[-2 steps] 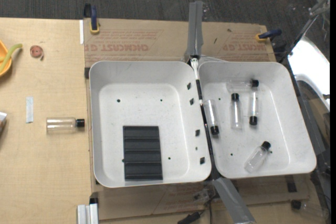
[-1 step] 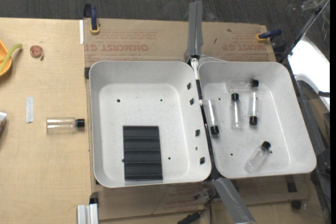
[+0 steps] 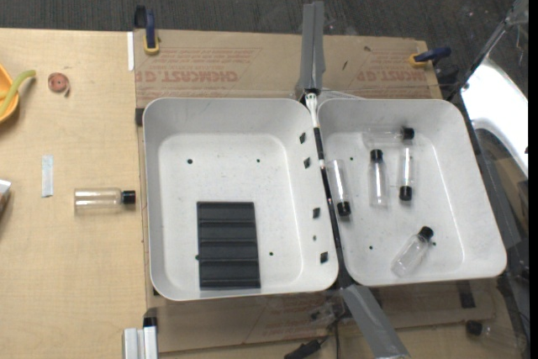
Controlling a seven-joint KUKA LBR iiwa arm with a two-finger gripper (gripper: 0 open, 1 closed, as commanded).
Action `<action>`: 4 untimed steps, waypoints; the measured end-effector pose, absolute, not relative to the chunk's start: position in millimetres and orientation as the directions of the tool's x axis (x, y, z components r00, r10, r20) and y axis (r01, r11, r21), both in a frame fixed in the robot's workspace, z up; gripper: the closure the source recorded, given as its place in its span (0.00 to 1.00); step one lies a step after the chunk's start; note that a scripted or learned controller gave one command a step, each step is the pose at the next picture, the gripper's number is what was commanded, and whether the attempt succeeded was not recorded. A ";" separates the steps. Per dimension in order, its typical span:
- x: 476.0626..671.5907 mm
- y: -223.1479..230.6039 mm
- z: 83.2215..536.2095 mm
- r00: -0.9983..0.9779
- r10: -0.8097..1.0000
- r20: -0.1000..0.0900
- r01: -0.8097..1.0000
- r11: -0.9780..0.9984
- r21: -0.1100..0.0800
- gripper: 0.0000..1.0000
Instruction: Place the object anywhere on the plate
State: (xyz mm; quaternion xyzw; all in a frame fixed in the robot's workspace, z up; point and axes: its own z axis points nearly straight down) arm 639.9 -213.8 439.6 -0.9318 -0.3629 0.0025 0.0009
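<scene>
A black ribbed plate [image 3: 227,245] lies flat in the left bin [image 3: 168,181], near its front wall. Several clear vials with black caps lie in the right bin [image 3: 471,181]. One vial [image 3: 339,187] rests along the left wall, two vials [image 3: 377,176] [image 3: 406,172] lie side by side in the middle, and another vial [image 3: 388,135] lies crosswise behind them. A shorter, wider vial [image 3: 413,250] sits tilted near the front right. Nothing rests on the plate.
On the wooden bench to the left lie a clear bottle [image 3: 102,198], a small red disc [image 3: 57,81] and part of an orange bowl [image 3: 7,92]. Clamps [image 3: 147,29] [image 3: 429,56] hold the cardboard behind the bins. A grey bar [image 3: 312,46] stands between the bins.
</scene>
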 end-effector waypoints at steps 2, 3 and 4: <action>649.5 -221.1 439.8 0.915 0.404 -0.004 0.404 -0.915 -0.002 0.00; 647.6 -198.1 439.7 0.979 0.204 -0.004 0.204 -0.979 -0.002 0.00; 652.6 -222.3 439.2 0.980 0.199 -0.005 0.199 -0.980 -0.001 0.00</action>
